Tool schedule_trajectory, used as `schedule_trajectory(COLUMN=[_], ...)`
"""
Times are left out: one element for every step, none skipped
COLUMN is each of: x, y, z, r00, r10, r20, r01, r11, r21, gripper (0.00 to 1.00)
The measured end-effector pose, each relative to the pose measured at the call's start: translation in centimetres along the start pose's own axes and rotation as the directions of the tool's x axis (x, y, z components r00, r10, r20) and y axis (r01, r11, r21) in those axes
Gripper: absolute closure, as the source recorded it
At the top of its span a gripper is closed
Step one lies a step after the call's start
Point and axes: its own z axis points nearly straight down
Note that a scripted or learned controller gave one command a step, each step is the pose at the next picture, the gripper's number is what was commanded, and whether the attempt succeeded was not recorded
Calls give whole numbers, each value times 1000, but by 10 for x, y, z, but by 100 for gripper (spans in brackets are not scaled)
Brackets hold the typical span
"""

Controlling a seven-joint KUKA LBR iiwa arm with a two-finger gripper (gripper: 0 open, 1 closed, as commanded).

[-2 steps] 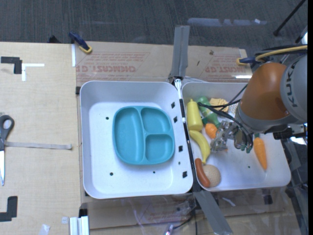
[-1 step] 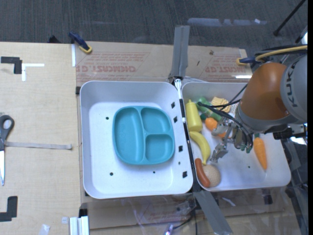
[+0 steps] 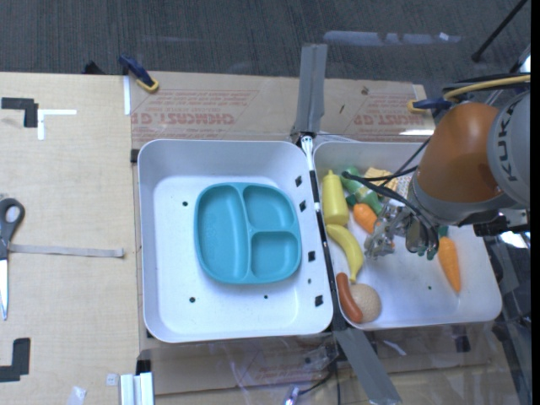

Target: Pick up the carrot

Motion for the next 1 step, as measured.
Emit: schedule_trajectory(x=[0], y=[0], z=[0], r00=[1000], r10=[0], r20=[0], r01=[0], r11=[1000], r21=[0], gripper=[0])
